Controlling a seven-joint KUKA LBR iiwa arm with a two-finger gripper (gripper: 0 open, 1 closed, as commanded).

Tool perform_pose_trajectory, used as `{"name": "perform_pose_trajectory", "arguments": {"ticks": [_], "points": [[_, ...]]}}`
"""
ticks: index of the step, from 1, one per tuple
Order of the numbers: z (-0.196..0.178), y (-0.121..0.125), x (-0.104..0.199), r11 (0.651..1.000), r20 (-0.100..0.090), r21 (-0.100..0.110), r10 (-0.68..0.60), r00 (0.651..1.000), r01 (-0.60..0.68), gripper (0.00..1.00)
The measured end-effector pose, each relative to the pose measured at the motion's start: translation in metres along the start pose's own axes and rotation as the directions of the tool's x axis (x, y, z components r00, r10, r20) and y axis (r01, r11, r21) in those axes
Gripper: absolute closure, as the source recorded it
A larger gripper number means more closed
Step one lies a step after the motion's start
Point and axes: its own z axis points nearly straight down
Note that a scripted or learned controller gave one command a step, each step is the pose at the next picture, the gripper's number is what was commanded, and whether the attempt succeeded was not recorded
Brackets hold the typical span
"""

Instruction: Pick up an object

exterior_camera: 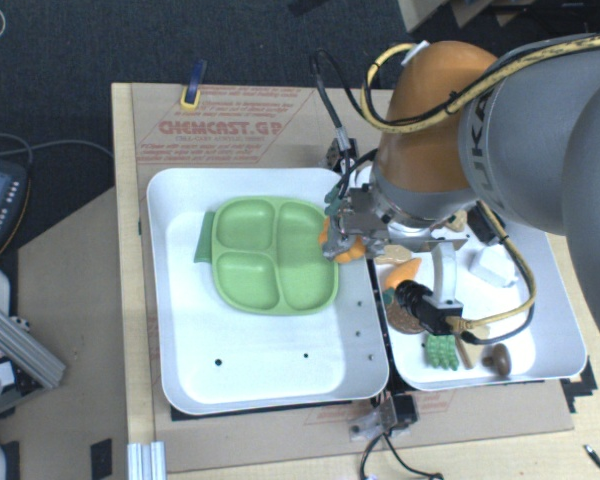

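The tool [345,236], grip state unclear, hangs beside the green plate [272,254], an orange piece [350,251] below it.

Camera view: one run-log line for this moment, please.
arm: over bin divide | green plate: left bin | grasp: unconfirmed

Green sectioned plate [272,254], four compartments, lying flat and face up in the upper middle of the left bin [180,298], its right edge near the wall between the bins. Small orange piece [348,249] just beside that right edge, at the divide, partly hidden under the arm. In the right bin [555,343]: green studded block [441,350], brown rounded lump [497,360] near the front wall, orange wedge [404,268], white pieces [492,266] further back.
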Motion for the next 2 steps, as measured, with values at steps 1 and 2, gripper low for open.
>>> {"name": "perform_pose_trajectory", "arguments": {"ticks": [1,2], "points": [[-0.008,0.019,0.001,1.0,0.0,-0.008,-0.003,1.0,0.003,1.0],[0.005,0.007,-0.001,1.0,0.0,0.0,-0.001,1.0,0.001,1.0]]}}
